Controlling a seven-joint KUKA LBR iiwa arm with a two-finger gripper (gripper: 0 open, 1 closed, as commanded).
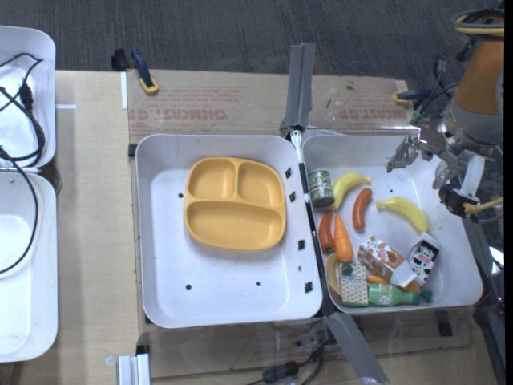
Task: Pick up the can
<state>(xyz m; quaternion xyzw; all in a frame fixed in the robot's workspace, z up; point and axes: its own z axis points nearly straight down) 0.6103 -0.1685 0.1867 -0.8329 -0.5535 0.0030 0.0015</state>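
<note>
- Progress: nothing of the pick is done yet. The can [321, 188] sits in the right bin [365, 143], at its far-left corner, just beside the left wall, apparently upright, and nothing grips it.
- Gripper [418, 160] hangs over the right bin's far-right corner, well apart from the can. Open or closed, I cannot tell; I see nothing held in it.
- Left to do, by my read: cross to the bin's left wall, descend on the can, close, lift. The wall and the nearest banana crowd the can, so clearance looks tight.
- Counts, big to small:
- Bins: 2. The left bin [160, 239] touches the right bin's left wall.
- Yellow divided plate [236, 203]: 1, left of the right bin, in the neighbouring bin.
- Bananas: 2, one [351, 186] mid-bin at the far side, one [403, 212] toward the right bin's centre-right.
- Green bottle [394, 297]: 1, lying along the right bin's near wall.
- Orange-red long pieces [341, 237], carrot or sausage shapes: 3, left half of the right bin.
- Small printed cartons [381, 257]: 2, in the right bin's near half.
- Green box [353, 287]: 1, near-left corner of the right bin — the pile there overlaps, so treat that count as rough.
- Can: 1.
</note>
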